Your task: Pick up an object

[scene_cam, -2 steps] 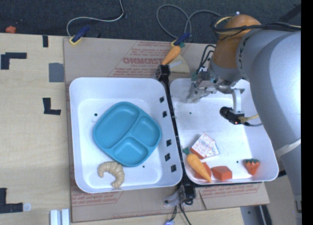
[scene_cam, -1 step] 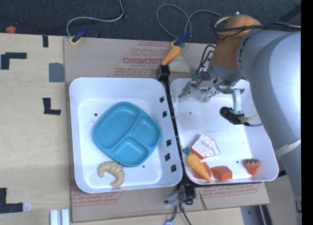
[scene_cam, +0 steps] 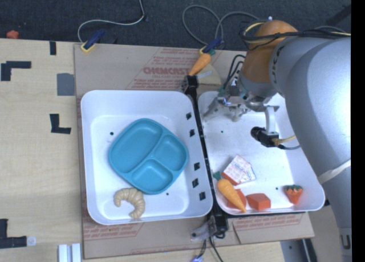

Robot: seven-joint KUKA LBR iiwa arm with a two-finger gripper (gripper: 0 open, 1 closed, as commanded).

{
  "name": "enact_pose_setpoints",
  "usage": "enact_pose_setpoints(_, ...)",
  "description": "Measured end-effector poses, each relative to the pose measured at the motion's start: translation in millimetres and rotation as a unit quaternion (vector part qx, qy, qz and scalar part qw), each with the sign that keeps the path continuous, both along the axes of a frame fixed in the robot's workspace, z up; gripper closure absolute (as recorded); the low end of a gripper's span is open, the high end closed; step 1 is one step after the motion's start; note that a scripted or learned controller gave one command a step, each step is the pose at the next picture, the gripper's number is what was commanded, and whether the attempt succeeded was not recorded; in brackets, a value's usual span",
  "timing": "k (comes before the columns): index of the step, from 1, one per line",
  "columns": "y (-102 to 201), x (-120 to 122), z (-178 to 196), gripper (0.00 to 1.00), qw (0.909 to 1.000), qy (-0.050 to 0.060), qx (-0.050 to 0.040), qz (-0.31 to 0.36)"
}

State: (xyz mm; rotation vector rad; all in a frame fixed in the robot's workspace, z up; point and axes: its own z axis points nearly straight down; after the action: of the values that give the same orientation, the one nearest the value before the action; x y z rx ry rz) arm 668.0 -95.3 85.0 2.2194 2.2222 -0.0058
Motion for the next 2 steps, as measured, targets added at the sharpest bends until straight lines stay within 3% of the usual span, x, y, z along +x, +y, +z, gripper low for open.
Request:
enact_pose_setpoints(1, -2, -11, 1, 0.00, 1.0000, -0.002, 0.0006, 0.000)
enact_pose_setpoints(2, -13, 1, 1, 0.00, 1.0000, -0.002, 0.0015, 0.000)
